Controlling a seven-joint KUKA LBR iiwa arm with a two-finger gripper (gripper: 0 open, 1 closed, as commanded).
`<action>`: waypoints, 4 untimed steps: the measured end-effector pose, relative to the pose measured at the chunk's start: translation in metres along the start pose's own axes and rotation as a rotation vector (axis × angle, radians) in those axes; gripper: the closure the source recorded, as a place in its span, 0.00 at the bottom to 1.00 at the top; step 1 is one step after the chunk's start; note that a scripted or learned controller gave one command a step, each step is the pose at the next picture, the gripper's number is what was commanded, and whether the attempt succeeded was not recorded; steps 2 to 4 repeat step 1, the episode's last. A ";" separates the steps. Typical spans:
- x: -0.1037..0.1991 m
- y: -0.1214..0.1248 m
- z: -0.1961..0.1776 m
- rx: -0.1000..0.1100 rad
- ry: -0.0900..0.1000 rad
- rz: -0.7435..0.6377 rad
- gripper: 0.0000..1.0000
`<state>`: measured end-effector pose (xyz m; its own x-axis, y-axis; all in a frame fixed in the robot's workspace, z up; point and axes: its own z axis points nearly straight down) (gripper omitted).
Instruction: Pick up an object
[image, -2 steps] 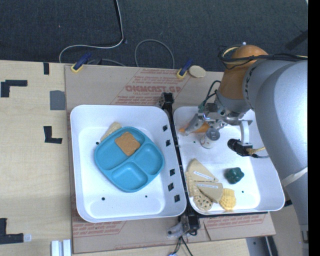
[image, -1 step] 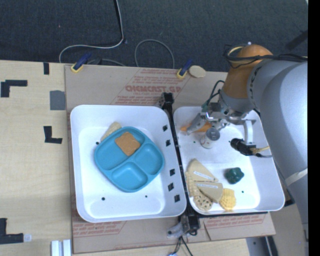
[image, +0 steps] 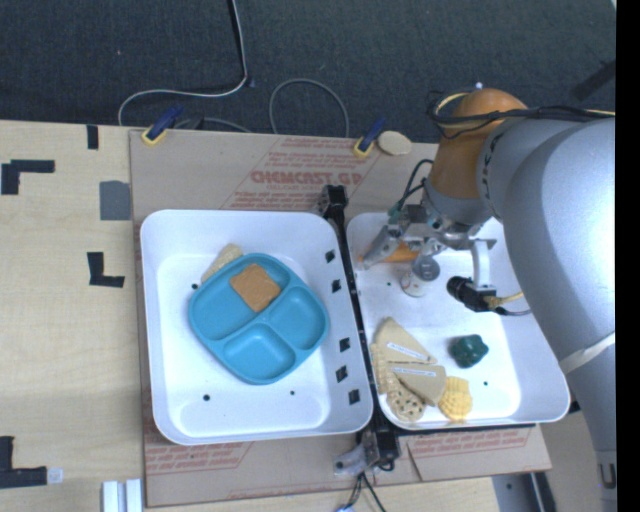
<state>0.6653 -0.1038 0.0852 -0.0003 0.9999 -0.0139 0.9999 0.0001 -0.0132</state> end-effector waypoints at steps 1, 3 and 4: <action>-0.004 -0.002 -0.010 0.007 -0.003 0.004 1.00; -0.004 -0.002 -0.010 0.007 -0.003 0.004 1.00; -0.004 -0.002 -0.010 0.007 -0.003 0.004 1.00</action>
